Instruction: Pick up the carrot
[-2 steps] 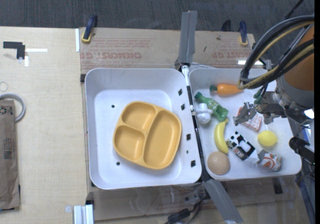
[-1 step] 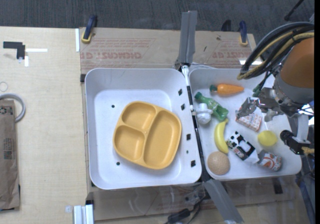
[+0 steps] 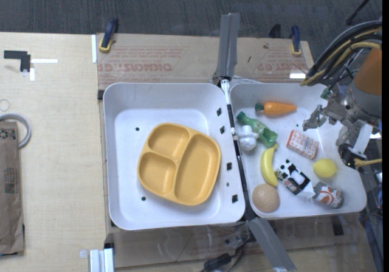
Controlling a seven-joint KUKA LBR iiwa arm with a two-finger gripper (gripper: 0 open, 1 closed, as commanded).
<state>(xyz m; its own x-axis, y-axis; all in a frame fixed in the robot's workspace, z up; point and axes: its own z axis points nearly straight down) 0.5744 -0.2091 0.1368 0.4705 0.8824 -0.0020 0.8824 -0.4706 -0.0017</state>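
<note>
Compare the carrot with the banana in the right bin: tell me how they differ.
The carrot is orange with a green tip; the banana is plain yellow. The carrot lies crosswise near the bin's far wall, while the banana lies lengthwise nearer the middle. The carrot is straight and tapered; the banana curves. Both are long toy foods lying flat in the right bin, neither touched by the gripper.

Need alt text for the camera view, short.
A carrot lies untouched at the back of the right bin among a banana, lemon and other items, the gripper hovering to its right. The left bin holds a yellow divided plate.
</note>
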